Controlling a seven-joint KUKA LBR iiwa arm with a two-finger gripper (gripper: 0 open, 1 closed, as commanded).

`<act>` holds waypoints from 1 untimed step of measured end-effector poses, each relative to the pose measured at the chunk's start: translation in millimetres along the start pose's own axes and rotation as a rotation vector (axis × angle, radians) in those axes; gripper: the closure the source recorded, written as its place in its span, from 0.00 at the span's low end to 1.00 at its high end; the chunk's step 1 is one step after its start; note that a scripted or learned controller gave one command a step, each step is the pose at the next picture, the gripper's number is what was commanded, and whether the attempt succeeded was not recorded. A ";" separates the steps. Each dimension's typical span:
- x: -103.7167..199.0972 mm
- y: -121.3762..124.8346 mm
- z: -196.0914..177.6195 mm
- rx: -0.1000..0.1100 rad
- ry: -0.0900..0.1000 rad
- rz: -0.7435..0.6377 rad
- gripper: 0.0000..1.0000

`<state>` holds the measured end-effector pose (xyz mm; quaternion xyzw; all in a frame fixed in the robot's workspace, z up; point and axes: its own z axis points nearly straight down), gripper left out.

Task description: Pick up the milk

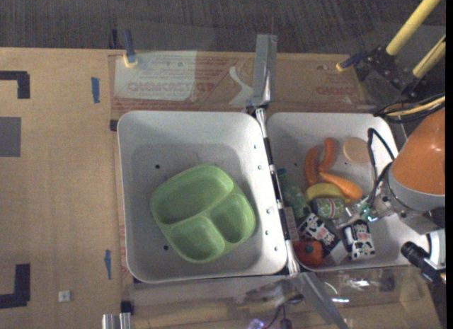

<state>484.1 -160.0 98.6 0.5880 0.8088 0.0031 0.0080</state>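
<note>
My pincer (369, 211) hangs low in the right shallow white plastic bin (294, 133); can't tell its state, blurred under my wrist. Small black-and-white cow-patterned milk carton (361, 240) stands just below my pincer near the bin's front wall, a second cow-patterned carton (317, 228) lies to its left, with the yellow toy banana (324, 191) and orange toy carrots (314, 161) further left and up. Green plastic divided plate (202, 212) sits well left, in the other white bin (134, 179).
</note>
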 end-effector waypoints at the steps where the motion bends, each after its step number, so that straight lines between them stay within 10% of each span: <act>1: 52.6 14.5 -96.3 0.014 0.008 0.145 1.00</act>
